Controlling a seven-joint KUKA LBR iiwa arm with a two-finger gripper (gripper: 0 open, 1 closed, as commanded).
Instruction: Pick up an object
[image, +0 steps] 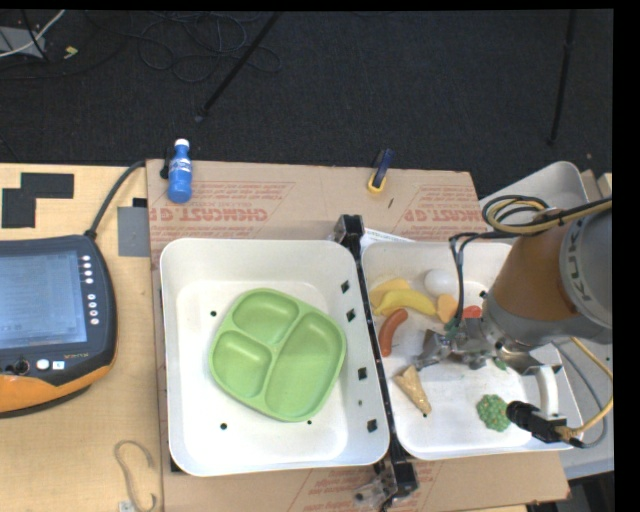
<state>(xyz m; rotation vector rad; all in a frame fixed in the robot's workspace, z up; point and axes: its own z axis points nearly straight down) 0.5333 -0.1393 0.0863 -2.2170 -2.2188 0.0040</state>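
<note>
The right bin (452, 443) holds several toy foods: a yellow banana (395, 296), a white egg (438, 280), an orange piece (447, 307), a red sausage (392, 330), a tan cone (413, 388) and a green broccoli (491, 411). My gripper (435, 352) hangs low in the middle of this bin, just right of the sausage and above the cone. The arm's orange band (530, 285) rises behind it and hides part of the bin's right side. I see nothing held in the gripper.
The left bin (190, 420) carries a green divided plate (277, 352). A black divider (365, 340) separates the bins. A blue bottle (180, 172) and a yellow clamp (379, 172) lie on the cardboard behind. A teach pendant (45, 310) sits at far left.
</note>
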